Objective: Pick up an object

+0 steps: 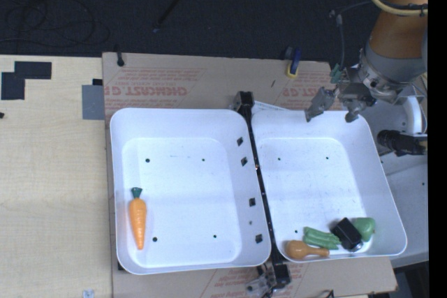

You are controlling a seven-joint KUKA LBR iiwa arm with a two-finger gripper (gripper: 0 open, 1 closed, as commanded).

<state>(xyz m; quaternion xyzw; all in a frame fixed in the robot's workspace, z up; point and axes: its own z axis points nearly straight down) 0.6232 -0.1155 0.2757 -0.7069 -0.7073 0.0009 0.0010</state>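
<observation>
Below the jaws, smooth glossy white plastic bins point(314, 150) rest on matt brown cardboard point(181, 80); the carrot point(137, 220) looks plastic.

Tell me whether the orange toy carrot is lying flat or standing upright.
Lying flat. The orange toy carrot rests lengthwise on the floor of the left white bin, green top pointing toward the far wall.
</observation>
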